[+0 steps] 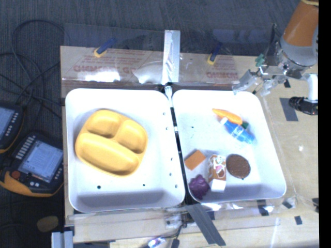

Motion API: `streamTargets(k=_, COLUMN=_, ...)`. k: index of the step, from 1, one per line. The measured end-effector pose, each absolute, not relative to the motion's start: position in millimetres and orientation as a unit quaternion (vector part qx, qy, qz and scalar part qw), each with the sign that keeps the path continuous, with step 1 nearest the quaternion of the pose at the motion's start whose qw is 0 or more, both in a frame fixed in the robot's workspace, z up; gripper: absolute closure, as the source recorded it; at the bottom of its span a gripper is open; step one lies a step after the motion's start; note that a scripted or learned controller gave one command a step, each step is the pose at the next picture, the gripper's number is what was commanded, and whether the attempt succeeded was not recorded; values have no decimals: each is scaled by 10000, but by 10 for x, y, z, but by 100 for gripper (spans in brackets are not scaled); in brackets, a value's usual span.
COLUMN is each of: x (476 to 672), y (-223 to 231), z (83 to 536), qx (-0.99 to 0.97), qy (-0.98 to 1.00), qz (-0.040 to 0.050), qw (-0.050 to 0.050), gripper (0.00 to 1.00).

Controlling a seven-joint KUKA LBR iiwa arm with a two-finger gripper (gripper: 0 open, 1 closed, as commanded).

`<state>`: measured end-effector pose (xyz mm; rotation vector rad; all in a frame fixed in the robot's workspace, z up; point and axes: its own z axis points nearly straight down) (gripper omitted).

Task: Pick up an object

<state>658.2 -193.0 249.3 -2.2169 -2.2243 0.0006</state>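
The gripper (252, 81) is seen at the upper right, poised just beyond the far right corner of the right bin (269, 138), with the orange-banded arm (302, 22) rising behind it. Its fingers are spread apart, and nothing is held between them. It is judged to be parked there so that the bin's contents are left unobstructed before a descent is chosen.

No single target is named by the task, so any item may be taken. In the right bin, a carrot-shaped orange piece (227, 114) is laid across the far side, touching a blue bottle-like object (239, 132) that lies just below it. Along the near wall, a cluster is formed: an orange block (195, 159), a purple lump (198, 185), a small printed carton (217, 172) and a brown disc (238, 166). The carton is pressed between the purple lump and the disc, so a clean grasp there is judged awkward.

The left bin (72, 190) is taken up by one large yellow bread-like object (110, 141), probably too broad for the fingers.

The carrot piece and the blue object are nearest the gripper and are judged the likeliest candidates, though their contact could cause one to be nudged when the other is grasped.
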Motion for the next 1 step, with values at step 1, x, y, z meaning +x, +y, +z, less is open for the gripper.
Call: streamTargets(k=1, x=6502, y=-2096, z=2340, qx=-6907, qy=-7231, qz=26, qw=-10, gripper=0)
